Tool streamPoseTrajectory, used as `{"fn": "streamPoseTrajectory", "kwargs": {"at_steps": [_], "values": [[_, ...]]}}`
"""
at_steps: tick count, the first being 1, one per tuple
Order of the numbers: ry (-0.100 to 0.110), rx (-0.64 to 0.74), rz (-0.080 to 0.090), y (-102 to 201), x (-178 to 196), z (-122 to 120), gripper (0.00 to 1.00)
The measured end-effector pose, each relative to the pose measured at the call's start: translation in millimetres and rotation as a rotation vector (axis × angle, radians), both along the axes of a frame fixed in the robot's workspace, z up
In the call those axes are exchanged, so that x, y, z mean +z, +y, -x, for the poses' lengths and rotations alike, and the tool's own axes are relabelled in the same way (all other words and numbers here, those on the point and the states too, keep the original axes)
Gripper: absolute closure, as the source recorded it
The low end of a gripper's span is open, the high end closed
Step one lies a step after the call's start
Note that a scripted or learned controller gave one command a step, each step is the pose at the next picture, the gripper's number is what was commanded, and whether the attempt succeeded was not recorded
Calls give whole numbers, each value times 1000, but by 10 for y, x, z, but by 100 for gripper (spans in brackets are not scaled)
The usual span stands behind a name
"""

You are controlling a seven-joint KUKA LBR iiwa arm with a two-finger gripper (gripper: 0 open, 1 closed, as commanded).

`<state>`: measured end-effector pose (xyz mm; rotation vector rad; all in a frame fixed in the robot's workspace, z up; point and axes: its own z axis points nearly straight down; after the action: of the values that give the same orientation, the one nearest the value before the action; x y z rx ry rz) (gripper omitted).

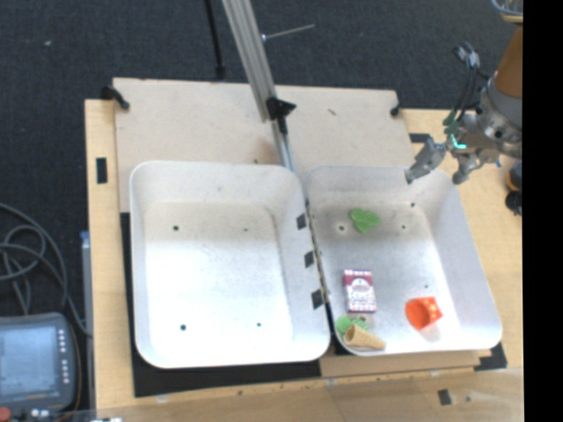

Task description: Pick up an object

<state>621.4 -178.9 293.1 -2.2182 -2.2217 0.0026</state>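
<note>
1. Grey metal fingers of the two-finger gripper hang spread apart over the back right corner of the right-hand shallow white bin, with nothing between them; the arm reaches in from the right edge of the camera view.
2. Nearest the gripper lies a small crumpled green object, on the bin floor toward the back, apart from the walls and so probably the easiest thing to pick up.
3. Further forward sit a small dark red and white carton, lying flat near the divider side, and an orange plastic cup-like piece toward the right wall.
4. At the front rim a tan cone with a green end rests close against the wall, which would likely crowd the fingers on that side.
5. Beyond the divider stands the left-hand shallow white bin.
6. A slanted aluminium post rises behind the bins, well clear of the gripper's likely path down to the objects.
</note>
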Motion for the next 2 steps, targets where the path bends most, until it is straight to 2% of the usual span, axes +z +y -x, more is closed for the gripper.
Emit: {"fn": "streamPoseTrajectory", "kwargs": {"at_steps": [1, 2], "values": [[-4, 2, 2, -2, 28, -6, 0], [1, 5, 2, 34, -500, -96, 0]]}}
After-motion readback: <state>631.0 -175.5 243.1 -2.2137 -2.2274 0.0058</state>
